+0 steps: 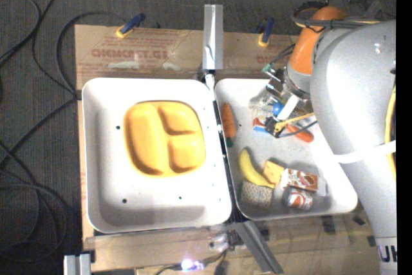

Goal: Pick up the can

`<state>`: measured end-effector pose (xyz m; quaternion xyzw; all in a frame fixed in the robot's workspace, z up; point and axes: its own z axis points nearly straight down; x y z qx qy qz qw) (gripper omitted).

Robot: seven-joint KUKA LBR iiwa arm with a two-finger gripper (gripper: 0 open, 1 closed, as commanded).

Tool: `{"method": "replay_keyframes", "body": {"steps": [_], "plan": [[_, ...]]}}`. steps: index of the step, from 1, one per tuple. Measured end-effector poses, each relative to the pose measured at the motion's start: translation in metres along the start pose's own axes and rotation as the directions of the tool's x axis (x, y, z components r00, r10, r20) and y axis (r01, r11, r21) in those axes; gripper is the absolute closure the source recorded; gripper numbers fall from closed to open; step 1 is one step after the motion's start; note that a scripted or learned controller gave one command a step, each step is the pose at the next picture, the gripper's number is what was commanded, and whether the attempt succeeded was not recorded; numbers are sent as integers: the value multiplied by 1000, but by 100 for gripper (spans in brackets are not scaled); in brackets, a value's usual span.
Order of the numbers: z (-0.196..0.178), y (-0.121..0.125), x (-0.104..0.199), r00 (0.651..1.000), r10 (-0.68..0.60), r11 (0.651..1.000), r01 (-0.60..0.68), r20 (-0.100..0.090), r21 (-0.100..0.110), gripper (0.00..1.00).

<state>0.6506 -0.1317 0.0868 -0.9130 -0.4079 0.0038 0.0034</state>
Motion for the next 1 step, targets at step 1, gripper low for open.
{"method": "replay_keyframes", "body": {"steps": [1], "plan": [[-6, -7, 20, 1000, 19, 1000, -19, 18, 6, 0]]}}
